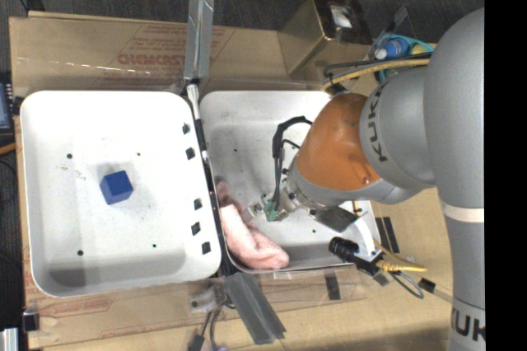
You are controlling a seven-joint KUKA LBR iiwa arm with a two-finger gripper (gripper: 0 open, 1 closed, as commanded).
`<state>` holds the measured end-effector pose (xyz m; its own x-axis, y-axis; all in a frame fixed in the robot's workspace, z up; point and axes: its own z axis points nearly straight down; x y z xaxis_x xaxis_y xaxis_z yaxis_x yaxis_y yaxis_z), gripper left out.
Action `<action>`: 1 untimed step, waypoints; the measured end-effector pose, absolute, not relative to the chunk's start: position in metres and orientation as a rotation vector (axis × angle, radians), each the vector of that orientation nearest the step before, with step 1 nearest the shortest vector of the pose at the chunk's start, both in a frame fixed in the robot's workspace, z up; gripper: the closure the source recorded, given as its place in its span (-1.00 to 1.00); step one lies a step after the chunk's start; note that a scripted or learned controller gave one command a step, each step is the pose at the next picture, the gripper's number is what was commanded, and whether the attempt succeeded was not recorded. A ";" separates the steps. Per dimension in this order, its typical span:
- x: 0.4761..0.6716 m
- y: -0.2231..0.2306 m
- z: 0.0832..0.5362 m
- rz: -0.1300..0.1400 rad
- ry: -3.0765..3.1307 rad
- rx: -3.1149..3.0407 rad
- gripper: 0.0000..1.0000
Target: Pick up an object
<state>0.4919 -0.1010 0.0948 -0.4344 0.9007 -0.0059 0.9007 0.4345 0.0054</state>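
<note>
Camera view: hand [276, 208] low in right bin [247, 114], grip state cannot tell, wrist hides it. Pink cloth [247, 238] just left-below hand, slumped against bin wall. Blue cube [117, 186] far left, other bin [49, 119].

White letters "KUKA" run along the grey arm [412, 135]; the cardboard's [123, 53] red print is unreadable.

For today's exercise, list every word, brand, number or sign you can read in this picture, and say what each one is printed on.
"KUKA": grey letters on the arm just past its orange band; partly cut off by the curve.
"KU": the start of the same brand, low on the arm's grey base column.
Red print on the cardboard sheet behind the bins: too faint and blurred to read.
</note>
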 end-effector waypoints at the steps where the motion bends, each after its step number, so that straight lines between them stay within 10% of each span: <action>1: 0.492 -0.101 0.095 0.002 2.654 1.666 -1.00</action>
